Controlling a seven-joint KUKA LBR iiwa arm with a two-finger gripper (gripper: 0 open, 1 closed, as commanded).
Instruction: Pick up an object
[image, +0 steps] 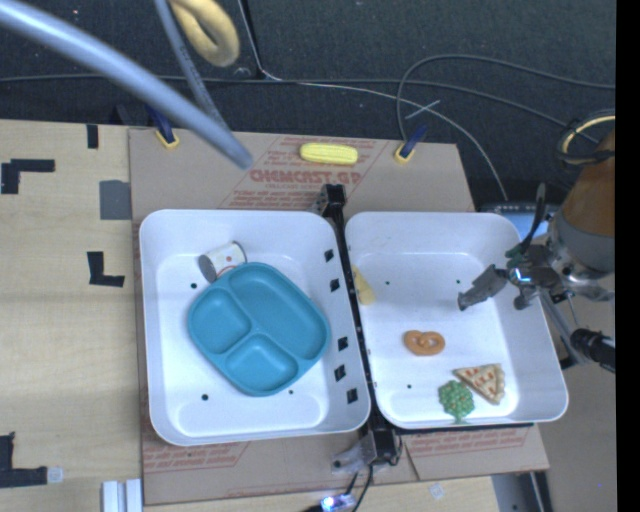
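Right bin: pretzel mid-floor, pizza slice and broccoli near front wall. Prob. light hard plastic toys, slippery; pretzel lay flat, best pinched across outer edges. Tool above right side, grip state can't tell, nothing seen held

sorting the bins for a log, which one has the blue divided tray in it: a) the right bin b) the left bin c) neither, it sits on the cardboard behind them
b, the blue divided tray lies inside the left bin, beside a small cup, while the right bin holds the pretzel, pizza slice and broccoli.
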